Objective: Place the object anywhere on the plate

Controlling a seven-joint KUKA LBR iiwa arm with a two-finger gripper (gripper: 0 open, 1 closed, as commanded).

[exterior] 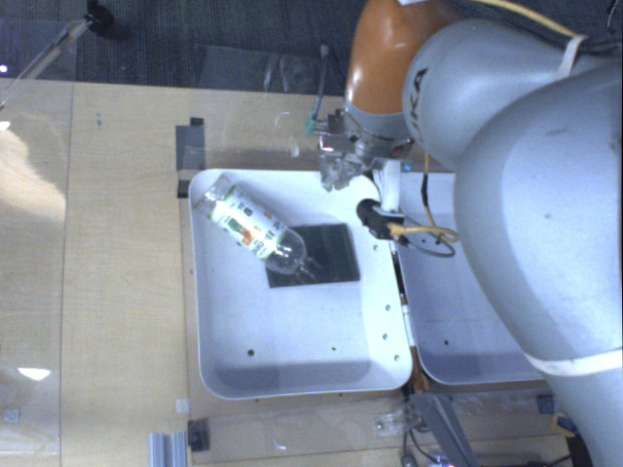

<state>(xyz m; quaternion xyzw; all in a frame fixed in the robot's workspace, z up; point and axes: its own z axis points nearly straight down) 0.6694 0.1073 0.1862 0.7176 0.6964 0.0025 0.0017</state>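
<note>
While the bottle (249,225) lies on its side in the left bin (292,358), the gripper (341,171) hangs over that bin's far edge, up and to the right of the bottle and well apart from it. Whether its fingers are spread or closed I cannot tell; they are small and blurred against the rim. Nothing shows between them.

From the tool, the bottle sits below and to the left, slanting across the bin floor. Its capped end points away toward the far left corner, and its clear rounded end reaches onto the dark square plate (316,254) that lies almost straight below the tool. So the bottle already overlaps the plate's left edge, though most of its body rests on the white floor.

By my reading the grasp has not begun, or a try has come up empty; the step in hand is the approach. The next move calls for the tool to travel down and left to the bottle's middle, turn its fingers across the slanted body, and close on the labelled part, since a round bottle may roll away from a glancing touch.
</note>
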